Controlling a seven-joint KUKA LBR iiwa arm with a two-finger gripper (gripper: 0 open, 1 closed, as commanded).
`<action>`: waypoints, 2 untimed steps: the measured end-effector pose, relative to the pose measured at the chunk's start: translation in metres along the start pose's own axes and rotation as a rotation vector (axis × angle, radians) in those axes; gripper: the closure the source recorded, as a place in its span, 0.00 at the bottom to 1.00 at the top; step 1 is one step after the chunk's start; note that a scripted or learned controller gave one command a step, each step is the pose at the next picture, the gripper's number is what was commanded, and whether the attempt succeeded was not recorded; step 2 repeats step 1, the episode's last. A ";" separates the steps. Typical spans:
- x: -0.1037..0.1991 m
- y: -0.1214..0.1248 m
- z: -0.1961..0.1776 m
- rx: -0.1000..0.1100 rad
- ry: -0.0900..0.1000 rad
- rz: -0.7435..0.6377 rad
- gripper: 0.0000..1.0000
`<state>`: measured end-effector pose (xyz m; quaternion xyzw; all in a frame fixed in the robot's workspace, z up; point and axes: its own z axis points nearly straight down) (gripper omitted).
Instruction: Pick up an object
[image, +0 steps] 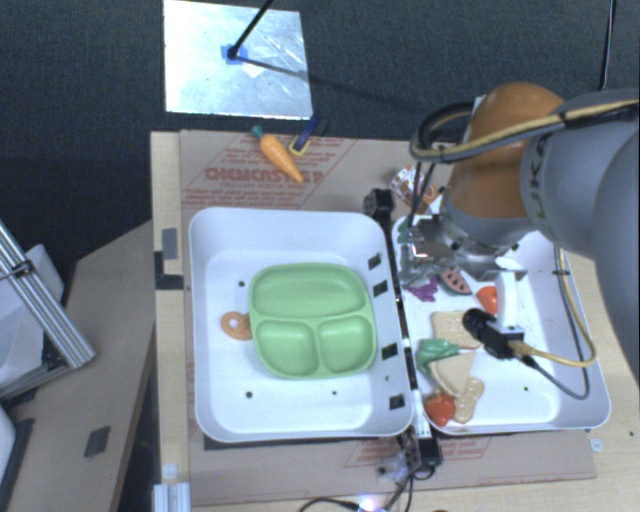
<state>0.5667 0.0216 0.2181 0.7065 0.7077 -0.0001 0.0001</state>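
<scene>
The gripper (425, 252) hung low over the right bin's (575, 385) far left corner; its grasp could not be told; nothing looked lifted, so the pick remained.

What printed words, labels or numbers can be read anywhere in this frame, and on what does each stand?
"CHEMICASTLE" or something close: red print on the cardboard sheet behind the left bin, too blurred to be sure of the letters.
A smaller red line beneath it: too small to read.
Red print on the cardboard's front edge, below the bins: blurred, not readable.
The green divided plate carries no text.
</scene>
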 end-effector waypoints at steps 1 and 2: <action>0.010 -0.009 -0.016 -0.002 0.001 -0.004 1.00; 0.010 -0.009 -0.016 -0.002 0.001 -0.004 1.00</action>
